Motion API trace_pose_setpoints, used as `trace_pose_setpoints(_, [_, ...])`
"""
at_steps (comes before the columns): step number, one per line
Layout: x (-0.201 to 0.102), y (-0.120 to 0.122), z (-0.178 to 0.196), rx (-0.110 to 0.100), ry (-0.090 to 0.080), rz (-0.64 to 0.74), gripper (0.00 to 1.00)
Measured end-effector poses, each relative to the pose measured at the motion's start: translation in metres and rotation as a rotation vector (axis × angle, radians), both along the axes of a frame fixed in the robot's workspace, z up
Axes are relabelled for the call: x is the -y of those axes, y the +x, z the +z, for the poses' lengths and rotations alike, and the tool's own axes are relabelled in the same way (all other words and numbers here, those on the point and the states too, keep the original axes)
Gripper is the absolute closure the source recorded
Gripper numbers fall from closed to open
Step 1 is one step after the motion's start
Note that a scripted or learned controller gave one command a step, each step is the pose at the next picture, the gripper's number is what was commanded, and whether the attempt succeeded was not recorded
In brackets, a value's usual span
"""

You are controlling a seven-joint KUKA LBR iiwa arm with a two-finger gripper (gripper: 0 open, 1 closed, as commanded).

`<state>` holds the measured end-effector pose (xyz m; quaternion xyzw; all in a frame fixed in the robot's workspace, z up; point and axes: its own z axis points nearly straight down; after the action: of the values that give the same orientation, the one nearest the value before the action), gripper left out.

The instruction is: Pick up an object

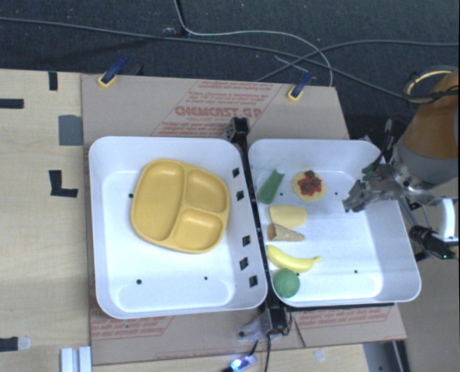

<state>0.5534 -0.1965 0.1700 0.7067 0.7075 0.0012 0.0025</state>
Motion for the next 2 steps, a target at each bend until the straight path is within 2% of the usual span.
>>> trace_pose_setpoints(2, [0.000,0.017,0.097,0.000,0.000,0.001,1.00])
